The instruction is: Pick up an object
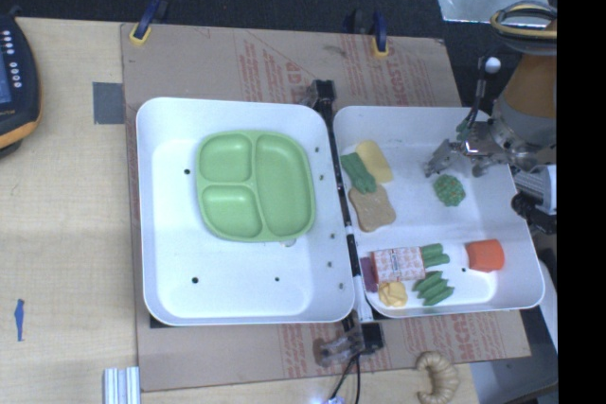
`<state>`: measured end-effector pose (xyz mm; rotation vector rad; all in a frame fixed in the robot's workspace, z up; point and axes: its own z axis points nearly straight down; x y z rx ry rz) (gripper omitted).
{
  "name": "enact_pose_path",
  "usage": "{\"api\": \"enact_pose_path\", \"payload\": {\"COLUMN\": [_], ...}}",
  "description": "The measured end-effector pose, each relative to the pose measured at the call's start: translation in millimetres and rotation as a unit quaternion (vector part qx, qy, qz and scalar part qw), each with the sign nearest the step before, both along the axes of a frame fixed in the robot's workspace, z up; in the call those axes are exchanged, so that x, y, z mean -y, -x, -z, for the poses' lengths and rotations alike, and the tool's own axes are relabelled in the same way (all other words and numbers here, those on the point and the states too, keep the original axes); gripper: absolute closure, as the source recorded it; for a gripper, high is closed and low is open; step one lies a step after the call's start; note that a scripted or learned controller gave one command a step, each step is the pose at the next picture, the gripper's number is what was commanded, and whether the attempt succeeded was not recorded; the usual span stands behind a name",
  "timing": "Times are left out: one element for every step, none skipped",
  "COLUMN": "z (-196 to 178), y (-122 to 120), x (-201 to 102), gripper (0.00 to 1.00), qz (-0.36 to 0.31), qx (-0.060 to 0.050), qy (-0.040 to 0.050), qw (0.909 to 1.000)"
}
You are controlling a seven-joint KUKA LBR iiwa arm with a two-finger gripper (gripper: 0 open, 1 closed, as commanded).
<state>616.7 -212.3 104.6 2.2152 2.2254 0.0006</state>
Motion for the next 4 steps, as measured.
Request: {"api": "enact_pose_path", "payload": {"z": [13.4, -70.7, 14.2, 2.3], "y": [22.8, 14.8, 20.8, 20.7], "x": [-19.6, 0.1, -1.2, -0.6], "gripper": [0.0, 0.0, 0.0, 1.0], "qz": [0.0, 0.001, 0.0, -0.001], "qx": [-0.004, 0.0, -0.002, -0.003], "qy": [-0.0007, 0.0005, -0.0002, -0.0003], "qw": [1.0, 1.0, 1.0, 1.0]}}
